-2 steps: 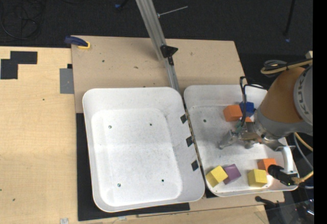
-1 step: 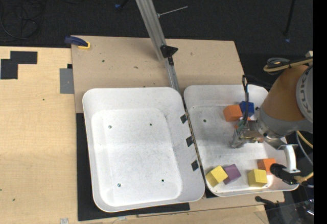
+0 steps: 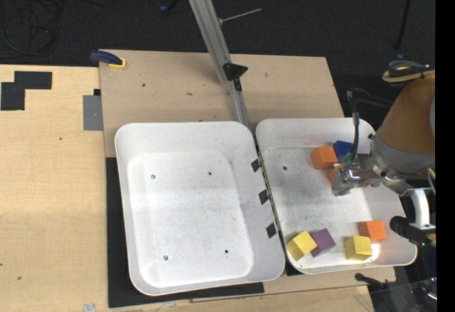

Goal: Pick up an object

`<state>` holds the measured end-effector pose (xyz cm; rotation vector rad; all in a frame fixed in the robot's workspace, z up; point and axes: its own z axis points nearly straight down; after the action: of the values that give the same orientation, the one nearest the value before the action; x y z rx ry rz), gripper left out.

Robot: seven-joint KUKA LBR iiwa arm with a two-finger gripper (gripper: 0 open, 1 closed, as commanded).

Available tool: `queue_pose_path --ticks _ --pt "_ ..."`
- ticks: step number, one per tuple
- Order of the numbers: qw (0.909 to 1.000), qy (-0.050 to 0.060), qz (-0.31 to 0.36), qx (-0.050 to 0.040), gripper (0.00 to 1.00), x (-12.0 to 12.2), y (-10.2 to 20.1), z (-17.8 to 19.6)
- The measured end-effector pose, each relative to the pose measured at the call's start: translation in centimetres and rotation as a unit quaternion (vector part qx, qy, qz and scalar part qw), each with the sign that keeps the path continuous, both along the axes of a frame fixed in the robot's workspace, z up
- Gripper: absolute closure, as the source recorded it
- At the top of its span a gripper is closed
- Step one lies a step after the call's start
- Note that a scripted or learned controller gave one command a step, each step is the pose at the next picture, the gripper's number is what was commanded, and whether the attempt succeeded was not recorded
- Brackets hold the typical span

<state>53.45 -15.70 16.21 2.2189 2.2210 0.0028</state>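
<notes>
Orange block (image 3: 323,156) near the far right edge of the right bin (image 3: 298,134), touching a blue block (image 3: 343,149). Gripper (image 3: 345,179) lowered just beside both; finger state impossible to tell. Yellow (image 3: 301,244), purple (image 3: 323,239), yellow (image 3: 357,247) and orange (image 3: 373,231) blocks along the near edge.

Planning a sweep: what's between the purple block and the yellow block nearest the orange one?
Bare bin floor separates the purple block from that yellow block in the camera view.

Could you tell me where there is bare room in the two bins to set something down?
The left bin offers open floor. In the right bin, only the stretch beside the divider is free; blocks crowd the gripper and the near edge.
</notes>
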Motion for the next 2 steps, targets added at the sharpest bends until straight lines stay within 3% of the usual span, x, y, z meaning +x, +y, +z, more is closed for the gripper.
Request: queue_pose_path --ticks 1,2 --pt "1.0000 0.000 0.000 -0.0001 1.00 0.1 -0.1 4.8" --pt "1.0000 0.002 0.002 0.0014 1.00 1.1 5.8 5.2"
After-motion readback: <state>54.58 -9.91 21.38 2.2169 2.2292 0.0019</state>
